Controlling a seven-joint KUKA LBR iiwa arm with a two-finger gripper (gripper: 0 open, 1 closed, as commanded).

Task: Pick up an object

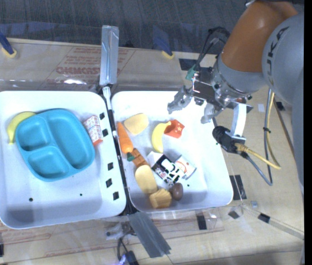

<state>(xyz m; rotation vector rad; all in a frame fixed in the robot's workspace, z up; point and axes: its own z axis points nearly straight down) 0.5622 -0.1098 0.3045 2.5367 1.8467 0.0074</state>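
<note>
White plastic forms the two shallow bins set side by side on the worktop, and the right-hand white bin (213,173) carries the candidates for picking. The two-finger pincer (193,109) is seen poised above that bin's far edge with its fingers spread apart and nothing between them. Just beside it, near the far middle of the bin, a small orange-red block (174,128) is found touching a pale yellow rounded piece (158,137); an orange carrot-shaped toy (125,139) lies along the left wall, and a black-and-white printed packet (172,170) sits towards the near edge. The approach step is judged to be in hand. A descent over the orange-red block is called for next, with the fingers straddling it before being closed.
</note>
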